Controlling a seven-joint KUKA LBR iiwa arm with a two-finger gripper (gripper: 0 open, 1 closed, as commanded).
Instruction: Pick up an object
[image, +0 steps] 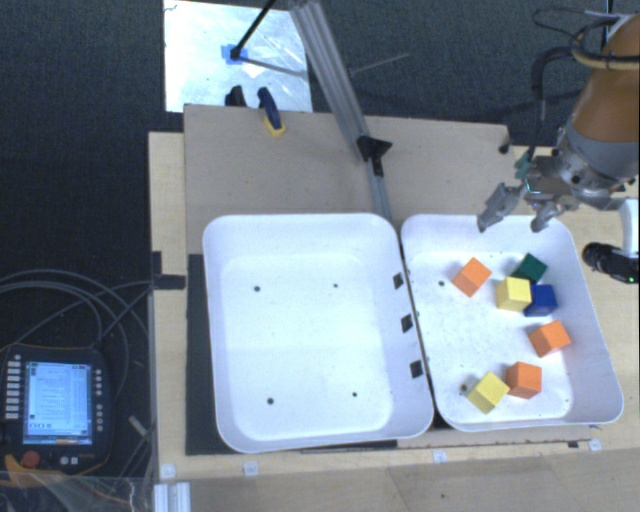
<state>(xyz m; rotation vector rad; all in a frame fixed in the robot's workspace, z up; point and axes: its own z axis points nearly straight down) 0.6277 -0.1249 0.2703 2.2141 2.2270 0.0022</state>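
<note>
Several small blocks lie in the right bin (590, 400): an orange one (471, 276), a green one (530, 268), a yellow one (514, 293) touching a blue one (542, 298), an orange one (549, 338), and near the front an orange one (523, 379) beside a yellow one (488, 391). My gripper (518, 213) hangs open over the bin's back edge, above and behind the blocks, with nothing between its fingers (493, 211).
The left bin (225, 250) sits beside the right one, joined by black clips (406, 322). A slanted metal pole (340, 85) crosses the back of the bench. A teach pendant (55, 405) and cables lie at left.
</note>
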